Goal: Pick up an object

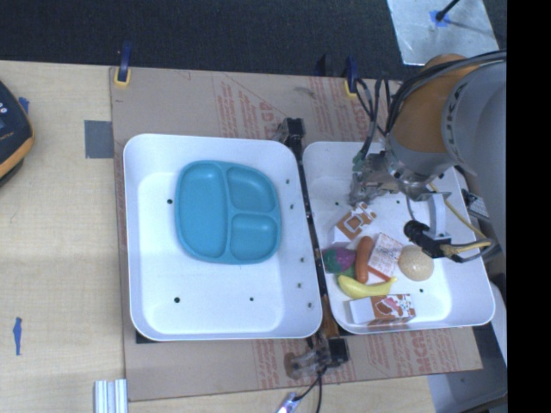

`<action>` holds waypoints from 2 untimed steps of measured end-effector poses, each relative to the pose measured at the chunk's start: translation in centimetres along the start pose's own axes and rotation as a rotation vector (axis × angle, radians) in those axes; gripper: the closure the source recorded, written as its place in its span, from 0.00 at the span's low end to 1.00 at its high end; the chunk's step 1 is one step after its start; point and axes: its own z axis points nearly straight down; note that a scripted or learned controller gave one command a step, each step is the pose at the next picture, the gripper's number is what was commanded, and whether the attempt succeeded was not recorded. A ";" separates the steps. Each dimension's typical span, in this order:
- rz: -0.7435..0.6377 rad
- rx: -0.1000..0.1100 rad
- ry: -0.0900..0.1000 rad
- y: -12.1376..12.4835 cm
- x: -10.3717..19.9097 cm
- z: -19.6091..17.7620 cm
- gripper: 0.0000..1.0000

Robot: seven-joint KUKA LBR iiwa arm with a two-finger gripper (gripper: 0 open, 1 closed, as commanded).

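Observation:
In the right bin (469, 304) lies a cluster of small items: a yellow banana (363, 286), an orange sausage (363, 258), a purple and green piece (338, 258), a beige round ball (416, 265), a red and white packet (392, 309), a white packet (385, 253) and a small brown and white carton (355, 222). My gripper (370, 186) hangs low over the far part of the right bin, just beyond the small carton. I see nothing between its fingers.
The left bin (155, 304) holds a blue divided plate (229, 211). A black clip (295, 131) sits where the two bins meet at the far side. Cables run along the arm on the right. A yellow and black device (12, 132) lies at the left edge.

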 end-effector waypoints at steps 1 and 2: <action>-0.001 0.000 0.000 0.0 0.0 0.0 0.00; 0.001 -0.001 0.001 -2.8 0.1 1.1 0.00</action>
